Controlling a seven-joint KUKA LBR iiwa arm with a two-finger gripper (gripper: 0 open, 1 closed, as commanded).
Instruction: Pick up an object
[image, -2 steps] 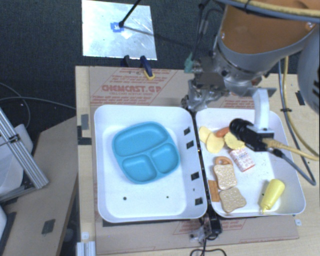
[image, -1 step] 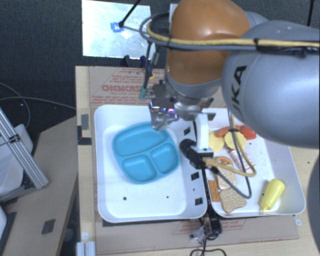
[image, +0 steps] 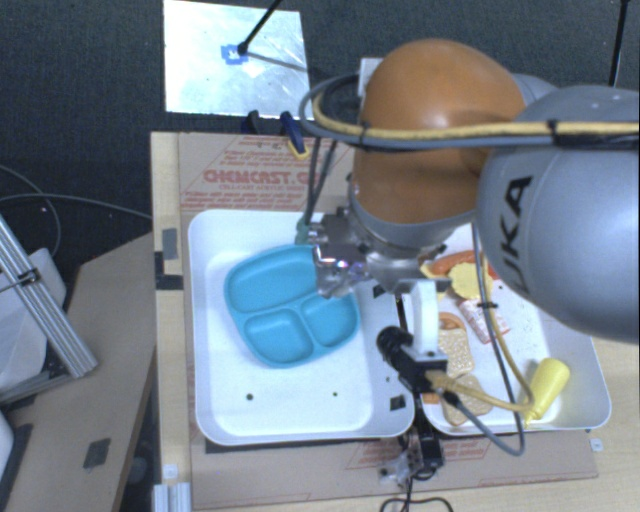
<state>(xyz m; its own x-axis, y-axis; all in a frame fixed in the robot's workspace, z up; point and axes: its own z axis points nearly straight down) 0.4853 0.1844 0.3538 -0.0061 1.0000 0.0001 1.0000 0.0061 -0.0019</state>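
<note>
- Arm (image: 560, 200): grey, with an orange band (image: 435, 120) above the wrist, entering from the right and crossing over the right bin (image: 590, 400) toward the divide between the two bins.
- Gripper (image: 340, 275): positioned at the upper right part of the left bin (image: 215, 330), over the right edge of the blue tray (image: 280, 305). Finger state — cannot tell, since the wrist body covers them from above.
- Blue tray: a plate with three compartments, lying flat in the left bin, directly beneath and to the left of the gripper. Whether the gripper touches it cannot be told.
- Right bin contents: behind and to the right of the gripper, partly hidden by the arm — an orange piece (image: 455, 268), crackers (image: 460, 350), a small packet (image: 490, 318) and a yellow object (image: 548, 380) near the lower right corner.
- Cabling: a black connector (image: 400, 352) and a yellow cable (image: 500, 130) hang from the wrist, just below and right of the gripper.
- Cardboard sheet (image: 240, 170): lies under both bins, extending beyond the gripper toward the top of the view.
</note>
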